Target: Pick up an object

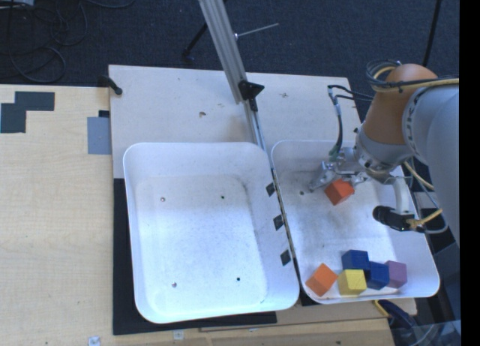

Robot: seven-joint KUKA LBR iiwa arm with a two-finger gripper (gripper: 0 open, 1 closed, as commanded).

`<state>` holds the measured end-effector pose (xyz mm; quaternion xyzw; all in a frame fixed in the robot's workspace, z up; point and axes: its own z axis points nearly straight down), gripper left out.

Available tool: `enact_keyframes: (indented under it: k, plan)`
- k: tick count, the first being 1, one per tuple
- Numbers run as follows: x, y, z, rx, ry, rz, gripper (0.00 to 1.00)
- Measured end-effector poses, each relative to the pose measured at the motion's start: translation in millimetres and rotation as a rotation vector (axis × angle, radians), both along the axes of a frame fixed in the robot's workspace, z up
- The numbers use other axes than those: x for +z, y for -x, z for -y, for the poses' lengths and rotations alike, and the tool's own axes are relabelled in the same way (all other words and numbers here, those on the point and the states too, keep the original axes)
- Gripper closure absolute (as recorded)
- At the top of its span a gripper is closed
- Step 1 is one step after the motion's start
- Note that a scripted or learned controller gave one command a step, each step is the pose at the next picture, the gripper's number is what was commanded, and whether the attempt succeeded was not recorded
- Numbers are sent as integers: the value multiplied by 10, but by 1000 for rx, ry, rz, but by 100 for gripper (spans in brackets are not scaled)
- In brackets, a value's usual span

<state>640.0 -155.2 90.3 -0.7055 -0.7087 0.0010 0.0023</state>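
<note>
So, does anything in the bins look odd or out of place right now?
Nothing stands out. One red block sits at the gripper, apart from the other blocks clustered at the right bin's near edge.

An orange-red block [339,191] sits tilted at the gripper [337,179] in the right bin [300,209], toward its 12 o'clock end. At the bin's 6 o'clock end cluster an orange cube [322,279], a yellow cube [352,282], two blue cubes [355,260] and a purple cube [397,272].
</note>
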Motion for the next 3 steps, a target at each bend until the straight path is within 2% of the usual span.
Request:
enact_keyframes:
  k: [1,2,3]
  plan:
    - [97,-6,9,4,2,-1,100]
    - [696,-258,-547,0,1,9,100]
    - [901,-115,-242,-6,3,4,100]
